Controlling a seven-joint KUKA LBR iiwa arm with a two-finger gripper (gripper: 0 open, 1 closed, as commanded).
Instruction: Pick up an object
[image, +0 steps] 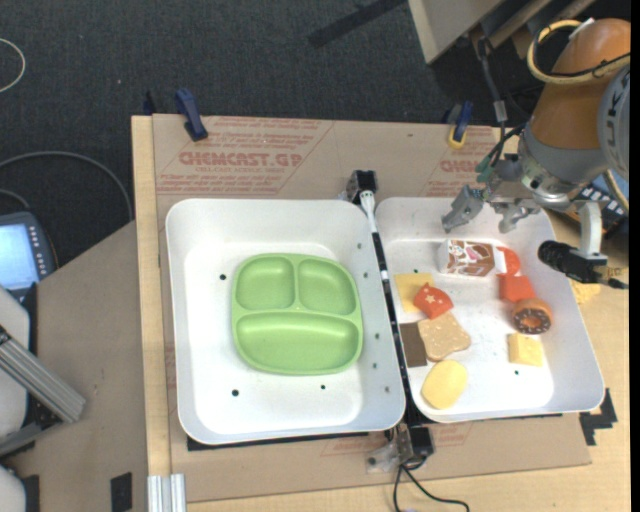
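White packet: a white-and-brown packet (470, 257) is lying flat near the far wall of the right bin (570, 395), its long axis running left to right across the view, its right end meeting a small red-orange piece (510, 262).
Gripper: the gripper (490, 213) is hanging just above the packet's far edge, its two grey fingers (462, 212) splayed apart and pointing down into the bin, gripping nothing.
Arm: the grey arm (580, 110) with its orange band is reaching in from the right, over the bin's far right corner.
Near neighbours: an orange block (517, 288) is sitting just right of the packet, with a round chocolate doughnut (531, 318) touching its near end and a pale yellow cube (526, 349) lying nearer the viewer.
Centre of bin: a red strawberry-like piece (432, 299) is resting on a yellow slab (408, 288); a toast slice (444, 336) is lying just below, overlapping a dark brown bar (414, 343) whose long axis is running far to near.
Near edge: a yellow lemon-like shape (444, 383) is sitting closest to the bin's near wall.
Left bin: the left bin (200, 240) is holding a green divided plate (297, 312), lying flat and centred.
Bench: both bins are resting side by side on a brown board (250, 150) held by blue clamps (190, 113).
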